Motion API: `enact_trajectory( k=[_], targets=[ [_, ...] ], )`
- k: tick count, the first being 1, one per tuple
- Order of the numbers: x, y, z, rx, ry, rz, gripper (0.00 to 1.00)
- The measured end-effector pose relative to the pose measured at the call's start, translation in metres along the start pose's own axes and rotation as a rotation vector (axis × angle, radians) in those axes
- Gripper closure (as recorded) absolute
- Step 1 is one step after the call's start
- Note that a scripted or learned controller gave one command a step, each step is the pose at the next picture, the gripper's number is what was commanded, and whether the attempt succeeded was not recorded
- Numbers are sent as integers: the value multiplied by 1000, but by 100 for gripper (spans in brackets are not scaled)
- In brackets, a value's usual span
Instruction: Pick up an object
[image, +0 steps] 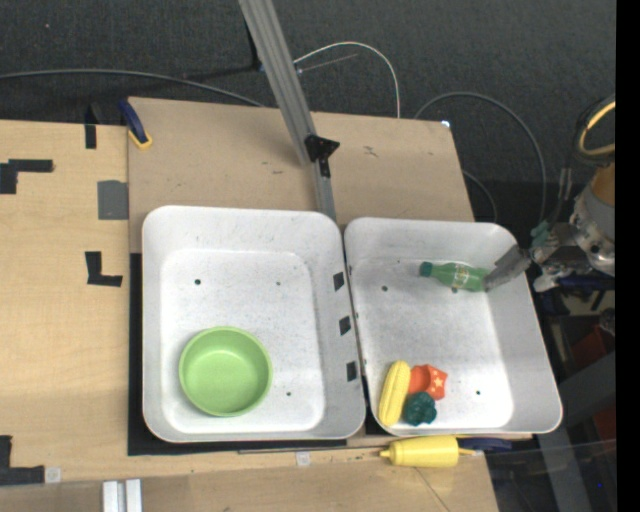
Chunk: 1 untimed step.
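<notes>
I see a green bottle (455, 274) lying on its side near the far edge of the right bin (520, 395), cap end pointing left. The claw (505, 266) reaches in from the right and its tip sits right at the bottle's base; I cannot tell how wide it stands or whether it grips anything. At the near edge of that bin lie a yellow banana-shaped toy (394, 391), an orange piece (429, 379) and a dark green piece (420, 408). A green bowl (225, 371) rests in the left bin (240, 235). A yellow object (424, 452) lies on the counter (230, 150).
</notes>
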<state>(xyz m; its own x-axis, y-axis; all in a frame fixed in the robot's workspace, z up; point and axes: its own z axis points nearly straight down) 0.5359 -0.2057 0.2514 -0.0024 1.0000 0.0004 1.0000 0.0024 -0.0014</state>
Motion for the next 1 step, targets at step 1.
enact_trajectory(
  k=[1],
  targets=[
    [0, 0, 0, 0, 0, 0, 0]
  ],
)
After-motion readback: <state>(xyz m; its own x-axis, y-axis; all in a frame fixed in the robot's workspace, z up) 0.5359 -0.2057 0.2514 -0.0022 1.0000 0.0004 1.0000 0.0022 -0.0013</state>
